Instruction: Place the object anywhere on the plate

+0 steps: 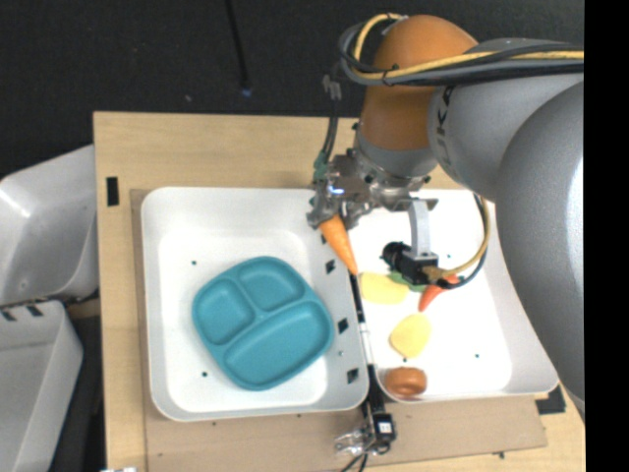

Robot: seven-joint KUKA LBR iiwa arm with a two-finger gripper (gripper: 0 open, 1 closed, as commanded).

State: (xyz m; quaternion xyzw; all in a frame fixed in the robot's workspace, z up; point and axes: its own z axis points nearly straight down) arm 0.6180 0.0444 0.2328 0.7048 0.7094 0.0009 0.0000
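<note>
Arm: grey, orange band, reaching in from 3 o'clock.
Gripper point(336, 214): above the divide between the bins, fingers clenched on the top end of a carrot point(341, 243).
Carrot: hanging tilted, tip toward 5 o'clock, over the right bin's point(491, 362) left edge.
Plate point(261, 322): teal, three compartments, lying in the left bin point(167, 264), at 8 o'clock from the carrot.
Right bin: two yellow pieces point(410, 335), a brown item point(404, 382) at its 7 o'clock corner.

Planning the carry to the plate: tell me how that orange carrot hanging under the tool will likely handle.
The carrot tapers to a point and looks smooth, so it may slip in a grip. It hangs straight at a slant, which suggests it is stiff. Being long and round, it would probably roll if dropped on the blue plate.
</note>
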